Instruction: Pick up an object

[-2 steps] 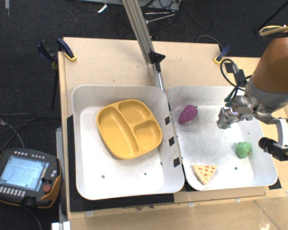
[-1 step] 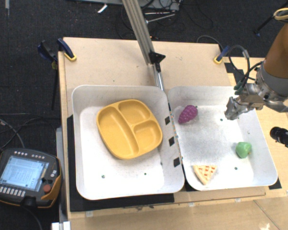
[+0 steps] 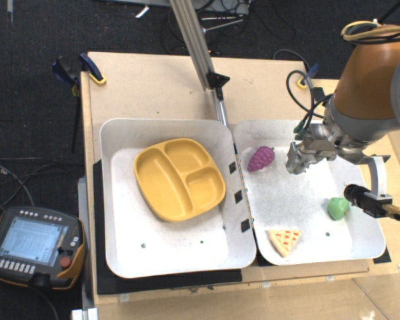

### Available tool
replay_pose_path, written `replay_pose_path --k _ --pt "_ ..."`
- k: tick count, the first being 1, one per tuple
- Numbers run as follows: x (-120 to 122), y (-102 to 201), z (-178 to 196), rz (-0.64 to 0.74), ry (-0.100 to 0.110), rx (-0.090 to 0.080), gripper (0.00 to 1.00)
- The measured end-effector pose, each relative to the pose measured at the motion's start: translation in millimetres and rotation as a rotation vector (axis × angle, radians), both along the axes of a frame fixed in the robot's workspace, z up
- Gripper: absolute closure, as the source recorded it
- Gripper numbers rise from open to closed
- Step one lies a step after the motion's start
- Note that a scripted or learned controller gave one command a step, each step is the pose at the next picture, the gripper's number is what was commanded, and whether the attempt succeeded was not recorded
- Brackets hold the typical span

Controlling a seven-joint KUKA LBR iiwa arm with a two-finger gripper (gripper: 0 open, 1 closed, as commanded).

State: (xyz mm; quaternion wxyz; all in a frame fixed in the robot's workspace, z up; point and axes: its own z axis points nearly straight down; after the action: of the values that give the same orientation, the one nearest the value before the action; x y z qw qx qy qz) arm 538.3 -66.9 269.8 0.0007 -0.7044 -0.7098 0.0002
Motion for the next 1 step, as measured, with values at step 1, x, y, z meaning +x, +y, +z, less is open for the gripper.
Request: replay_pose_path --k 1 --pt "-3.4 52.6 -17.2 0.001 0.001 0.001 1.00"
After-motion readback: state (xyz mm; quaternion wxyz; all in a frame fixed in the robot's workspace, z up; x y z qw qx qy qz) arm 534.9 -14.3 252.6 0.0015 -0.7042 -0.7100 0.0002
